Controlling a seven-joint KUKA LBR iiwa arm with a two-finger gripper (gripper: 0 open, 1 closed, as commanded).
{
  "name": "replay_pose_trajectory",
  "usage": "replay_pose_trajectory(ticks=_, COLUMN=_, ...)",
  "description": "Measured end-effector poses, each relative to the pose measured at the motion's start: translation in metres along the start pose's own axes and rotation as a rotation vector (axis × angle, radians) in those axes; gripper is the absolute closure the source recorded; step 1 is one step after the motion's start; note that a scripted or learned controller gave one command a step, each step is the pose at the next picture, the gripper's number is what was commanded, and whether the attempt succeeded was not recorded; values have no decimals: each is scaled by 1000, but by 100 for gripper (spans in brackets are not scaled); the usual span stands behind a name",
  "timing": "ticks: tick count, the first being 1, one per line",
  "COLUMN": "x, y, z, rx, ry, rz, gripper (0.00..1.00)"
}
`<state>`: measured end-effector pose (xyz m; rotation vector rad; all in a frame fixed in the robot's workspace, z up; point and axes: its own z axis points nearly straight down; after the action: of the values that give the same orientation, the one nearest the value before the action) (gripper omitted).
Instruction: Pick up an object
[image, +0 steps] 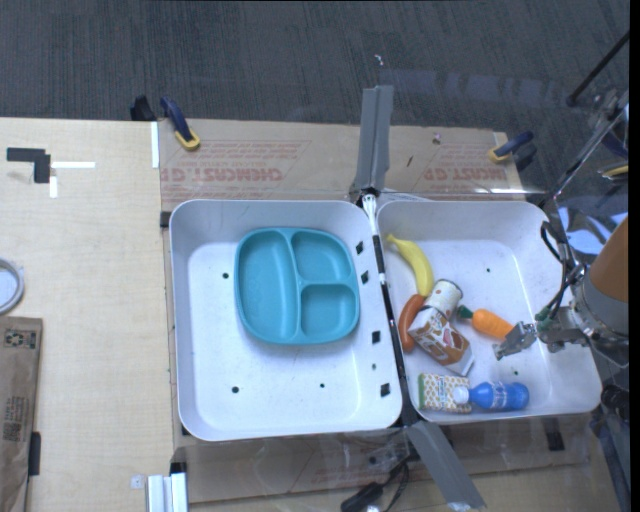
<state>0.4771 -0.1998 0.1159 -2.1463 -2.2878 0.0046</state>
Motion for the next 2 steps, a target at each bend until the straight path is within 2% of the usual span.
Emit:
replay_pose_trajectory(ticks=1, x=0, y=0, z=-9, rx=0, ry=0, rz=1, gripper=100)
replay_pose_trajectory(ticks=2, x=0, y=0, z=-9, rx=0, ry=0, rz=2, gripper=0)
